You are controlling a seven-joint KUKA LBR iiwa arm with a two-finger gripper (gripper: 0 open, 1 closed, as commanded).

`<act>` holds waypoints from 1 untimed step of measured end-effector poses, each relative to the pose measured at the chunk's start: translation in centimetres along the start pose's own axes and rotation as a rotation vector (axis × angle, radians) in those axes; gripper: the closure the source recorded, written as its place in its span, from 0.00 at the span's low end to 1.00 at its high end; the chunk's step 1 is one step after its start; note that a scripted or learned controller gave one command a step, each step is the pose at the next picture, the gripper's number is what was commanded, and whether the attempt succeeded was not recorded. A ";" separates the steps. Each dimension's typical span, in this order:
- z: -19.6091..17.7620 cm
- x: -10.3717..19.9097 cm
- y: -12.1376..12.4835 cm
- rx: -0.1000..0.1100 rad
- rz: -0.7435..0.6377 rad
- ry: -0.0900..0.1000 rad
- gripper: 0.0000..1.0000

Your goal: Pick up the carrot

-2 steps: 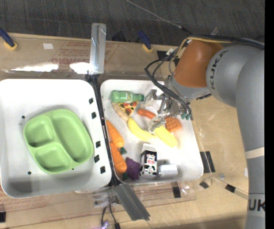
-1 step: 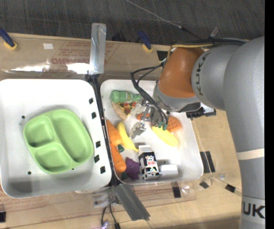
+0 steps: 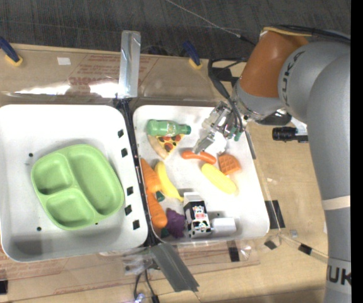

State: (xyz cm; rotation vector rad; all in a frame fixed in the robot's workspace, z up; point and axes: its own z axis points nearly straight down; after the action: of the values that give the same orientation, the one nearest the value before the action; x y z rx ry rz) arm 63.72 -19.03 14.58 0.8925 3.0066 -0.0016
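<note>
The grey arm (image 3: 320, 100), with its orange band, is seen entering from the right and is cut off by the frame edge, so its base cannot be made out. The left bin (image 3: 17, 144) is occupied by a green divided plate (image 3: 77, 185), lying well apart from everything else. The right bin (image 3: 250, 188) is crowded, and its near rim is partly covered by a grey metal strip on the surface (image 3: 55, 68). The carrot (image 3: 152, 191) is found along the left wall of the right bin, lying lengthwise, with a banana (image 3: 165, 180) just beside it on the right and a purple item (image 3: 175, 222) at its lower end, too dark to be identified. A second yellow piece (image 3: 220, 179) is seen near the centre, touching an orange textured piece (image 3: 229, 164). A green bottle (image 3: 166, 129) lies at the top, with a pizza slice (image 3: 166, 144) below it. A small black-and-white carton (image 3: 196, 217) and a white block (image 3: 223, 225) are placed by the near wall. The hand (image 3: 204, 145) is poised over a red sausage-like piece (image 3: 198, 157), well apart from the carrot; whether its fingers are apart or together cannot be told, since the metal parts are blurred together.
</note>
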 end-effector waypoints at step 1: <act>5.5 2.2 0.0 0.002 0.104 0.009 0.00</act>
State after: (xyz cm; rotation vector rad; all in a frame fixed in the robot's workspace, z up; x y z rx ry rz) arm 61.93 -17.82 9.04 1.0513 2.9647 -0.0005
